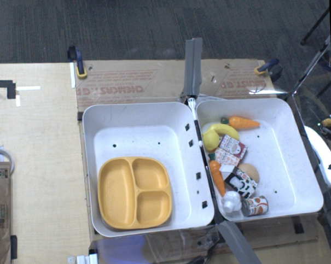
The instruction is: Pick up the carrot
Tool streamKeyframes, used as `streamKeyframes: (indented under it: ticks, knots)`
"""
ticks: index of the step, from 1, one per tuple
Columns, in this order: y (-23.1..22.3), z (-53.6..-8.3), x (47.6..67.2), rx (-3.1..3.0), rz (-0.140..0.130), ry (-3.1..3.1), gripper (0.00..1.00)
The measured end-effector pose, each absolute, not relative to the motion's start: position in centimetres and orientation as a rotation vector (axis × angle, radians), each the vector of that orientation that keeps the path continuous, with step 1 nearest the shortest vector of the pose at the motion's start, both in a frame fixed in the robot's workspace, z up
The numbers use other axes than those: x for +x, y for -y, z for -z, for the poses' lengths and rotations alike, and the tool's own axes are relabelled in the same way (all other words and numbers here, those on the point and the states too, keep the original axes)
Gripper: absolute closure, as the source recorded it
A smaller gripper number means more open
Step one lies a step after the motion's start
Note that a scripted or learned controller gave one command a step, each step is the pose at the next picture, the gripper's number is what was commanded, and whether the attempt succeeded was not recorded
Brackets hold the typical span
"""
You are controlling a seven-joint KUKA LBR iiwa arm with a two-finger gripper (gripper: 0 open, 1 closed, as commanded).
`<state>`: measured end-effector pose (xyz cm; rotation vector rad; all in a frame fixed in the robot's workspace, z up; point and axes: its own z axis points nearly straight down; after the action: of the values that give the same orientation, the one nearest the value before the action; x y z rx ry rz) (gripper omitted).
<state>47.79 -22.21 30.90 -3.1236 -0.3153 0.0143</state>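
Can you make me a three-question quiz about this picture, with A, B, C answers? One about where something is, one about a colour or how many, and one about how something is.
1. Where is the plate?
A. left bin
B. right bin
C. on the floor

2. How many carrots are there?
A. none
B. one
C. two

3. How is the plate?
A. stacked with food
B. bare
C. flipped over

Answers:
1 A, the yellow plate lies in the left bin.
2 C, one carrot lies at the top of the right bin's pile and another carrot by the divider.
3 B, its three sections face up with nothing in them.
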Motion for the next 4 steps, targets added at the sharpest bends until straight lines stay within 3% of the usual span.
streamKeyframes:
  ticks: [1,2,3,4]
  knots:
    - [22.2,-43.9,47.9,-3.125,-0.014,0.320,0.00]
    - [22.2,-31.2,48.1,-3.123,-0.015,0.314,0.00]
    - [22.2,-14.3,47.6,-3.114,-0.013,0.377,0.00]
    - [22.2,-27.3,47.8,-3.124,-0.012,0.318,0.00]
